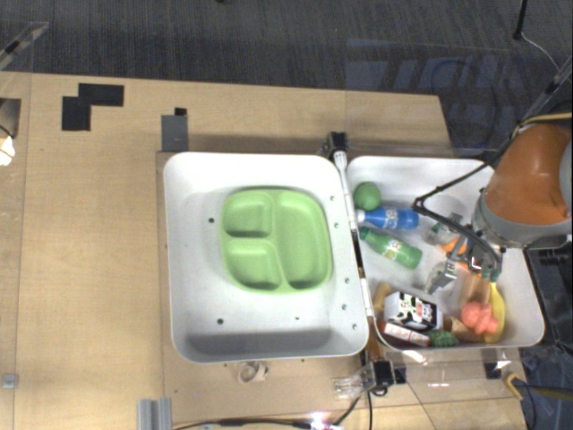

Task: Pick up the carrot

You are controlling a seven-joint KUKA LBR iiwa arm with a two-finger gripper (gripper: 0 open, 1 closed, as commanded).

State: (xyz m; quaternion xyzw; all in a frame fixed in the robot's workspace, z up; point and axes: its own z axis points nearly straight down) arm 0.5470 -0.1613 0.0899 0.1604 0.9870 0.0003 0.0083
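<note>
The carrot (457,245) is a slim orange piece lying in the right bin (421,170), mostly hidden under the gripper. My gripper (445,274) hangs low over the middle right of that bin, right above the carrot. The grey arm with its orange band (534,184) comes in from the right. Whether the carrot is held is not visible from this angle.
In the right bin lie a green ball (366,194), a blue bottle (390,219), a green bottle (394,250), a black and white box (412,313), a pink toy (479,319) and a yellow banana (497,305). The left bin (192,267) holds a green divided plate (273,238).
</note>
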